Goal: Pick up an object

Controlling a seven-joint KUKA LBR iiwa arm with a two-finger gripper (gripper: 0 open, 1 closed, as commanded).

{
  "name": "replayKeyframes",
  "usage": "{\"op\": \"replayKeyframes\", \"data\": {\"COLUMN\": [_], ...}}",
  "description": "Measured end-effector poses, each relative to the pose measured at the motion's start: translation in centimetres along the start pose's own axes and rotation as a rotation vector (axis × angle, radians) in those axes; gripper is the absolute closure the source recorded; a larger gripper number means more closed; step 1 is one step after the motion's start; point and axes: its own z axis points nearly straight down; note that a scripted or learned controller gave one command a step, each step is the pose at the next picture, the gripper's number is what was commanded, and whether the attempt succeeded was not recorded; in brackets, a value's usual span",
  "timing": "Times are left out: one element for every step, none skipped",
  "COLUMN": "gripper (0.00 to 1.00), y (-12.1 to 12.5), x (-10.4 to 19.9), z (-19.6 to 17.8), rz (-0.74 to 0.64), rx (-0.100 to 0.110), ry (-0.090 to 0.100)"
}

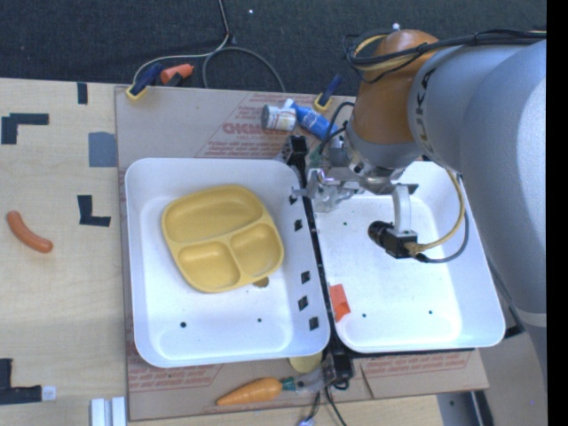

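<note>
A: What was seen in the camera view on the bench?

B: Two shallow white bins were seen side by side on a brown cardboard sheet [222, 131]. In the left white bin [146, 327] a yellow plastic plate with three compartments [222, 236] was laid flat, nearer the bin's far edge than its near edge, and a small dark-yellow thing was partly hidden under the plate's near rim.

A: And where was the arm placed?

B: The grey arm with the orange band [399, 96] was reached over the far part of the right white bin [417, 318]. The two-finger gripper [321, 189] was held at the far left corner of that bin, just above the divide between the two bins. Whether it was spread or closed could not be told, and nothing was seen held by it. A black cylindrical part with a yellow cable [395, 240] was hung below the wrist, over the bin's middle.

A: What else was noted?

B: An orange tag [339, 302] was fixed near the right bin's left wall. A plastic carrot [250, 390] was laid on the cardboard's near edge, a small white bottle [280, 115] near its far edge, and a red-orange sausage-shaped toy [29, 232] was laid on the wooden bench [53, 309] near its left edge.
</note>
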Motion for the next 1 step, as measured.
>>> {"op": "replayKeyframes", "data": {"gripper": [1.00], "y": [-1.22], "x": [2.35], "z": [-1.65], "rz": [0.003], "rx": [-0.002], "ry": [0.000]}}
